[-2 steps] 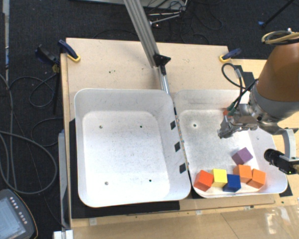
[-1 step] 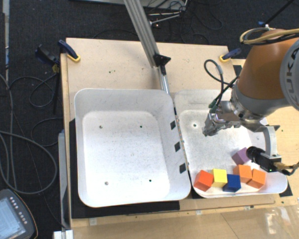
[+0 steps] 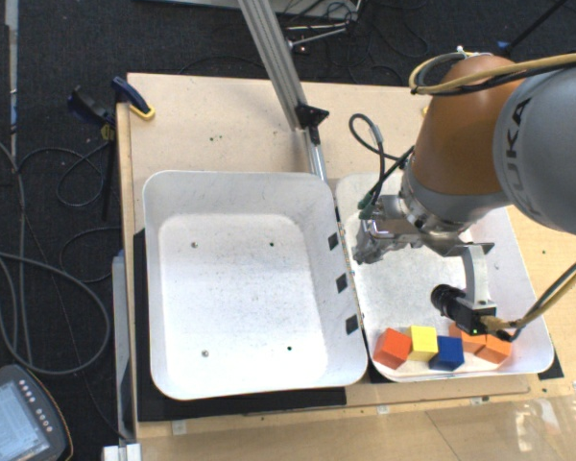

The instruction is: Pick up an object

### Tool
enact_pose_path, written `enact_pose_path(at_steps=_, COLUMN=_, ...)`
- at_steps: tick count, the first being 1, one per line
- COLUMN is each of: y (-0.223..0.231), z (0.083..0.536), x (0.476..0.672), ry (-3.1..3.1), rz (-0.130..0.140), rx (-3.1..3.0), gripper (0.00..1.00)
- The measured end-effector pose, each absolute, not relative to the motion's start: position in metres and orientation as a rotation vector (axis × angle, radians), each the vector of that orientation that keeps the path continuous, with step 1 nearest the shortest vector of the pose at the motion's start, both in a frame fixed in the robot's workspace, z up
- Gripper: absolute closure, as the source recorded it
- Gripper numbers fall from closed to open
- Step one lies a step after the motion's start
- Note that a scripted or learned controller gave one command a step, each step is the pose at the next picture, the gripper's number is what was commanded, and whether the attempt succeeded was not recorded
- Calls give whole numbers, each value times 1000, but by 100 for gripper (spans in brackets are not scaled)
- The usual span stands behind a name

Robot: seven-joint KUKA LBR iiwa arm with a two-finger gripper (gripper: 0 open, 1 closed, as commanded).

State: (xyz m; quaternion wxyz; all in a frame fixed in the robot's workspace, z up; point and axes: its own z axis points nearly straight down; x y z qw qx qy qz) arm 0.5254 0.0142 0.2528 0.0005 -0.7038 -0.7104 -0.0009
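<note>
Blocks bunched at the near edge of your right bin [image 3: 518, 257] — orange block [image 3: 393, 347], yellow block [image 3: 423, 340], blue block [image 3: 448, 352], another orange block [image 3: 491, 349], your hand [image 3: 369, 243] above the bin's left side, well apart from them — grip cannot be told, left bin [image 3: 240, 277] beside it on the tabletop [image 3: 221, 113].

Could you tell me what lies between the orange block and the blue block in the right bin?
A yellow block sits between the orange block and the blue block, seen in the camera view.
</note>
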Motion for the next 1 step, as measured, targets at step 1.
enact_pose_path(at_steps=1, y=61, z=232, x=540, ry=-2228, rz=1, rx=-2212, gripper=100)
